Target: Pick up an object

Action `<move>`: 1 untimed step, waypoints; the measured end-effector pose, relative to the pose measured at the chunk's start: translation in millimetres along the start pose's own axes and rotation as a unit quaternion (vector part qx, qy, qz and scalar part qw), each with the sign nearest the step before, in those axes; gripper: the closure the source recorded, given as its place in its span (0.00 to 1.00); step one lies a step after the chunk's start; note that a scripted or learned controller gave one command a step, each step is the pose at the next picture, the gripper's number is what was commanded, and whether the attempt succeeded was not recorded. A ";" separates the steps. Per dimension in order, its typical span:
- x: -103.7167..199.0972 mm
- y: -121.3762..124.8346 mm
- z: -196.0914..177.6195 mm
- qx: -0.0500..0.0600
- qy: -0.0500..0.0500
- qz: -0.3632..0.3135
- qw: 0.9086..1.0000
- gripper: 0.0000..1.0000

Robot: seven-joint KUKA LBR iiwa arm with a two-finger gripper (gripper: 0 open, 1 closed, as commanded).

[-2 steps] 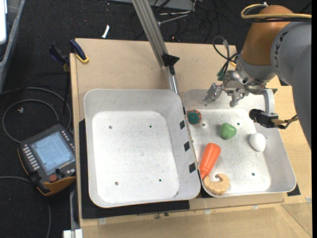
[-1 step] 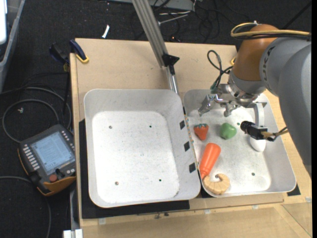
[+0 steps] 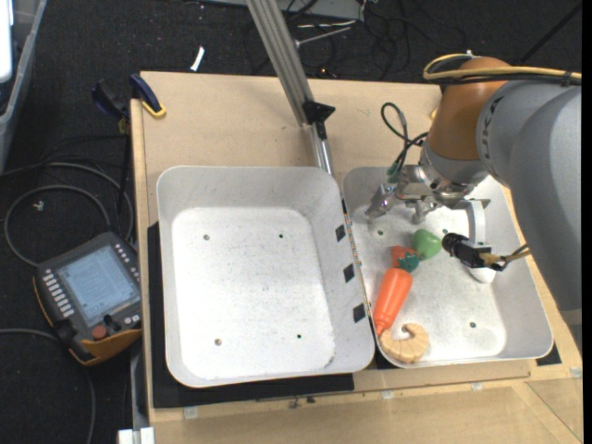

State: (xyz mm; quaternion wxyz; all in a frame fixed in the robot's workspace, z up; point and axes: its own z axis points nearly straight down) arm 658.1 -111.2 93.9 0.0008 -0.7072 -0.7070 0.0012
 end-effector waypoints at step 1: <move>0.3 1.1 -12.2 -0.002 0.000 0.000 1.000 1.00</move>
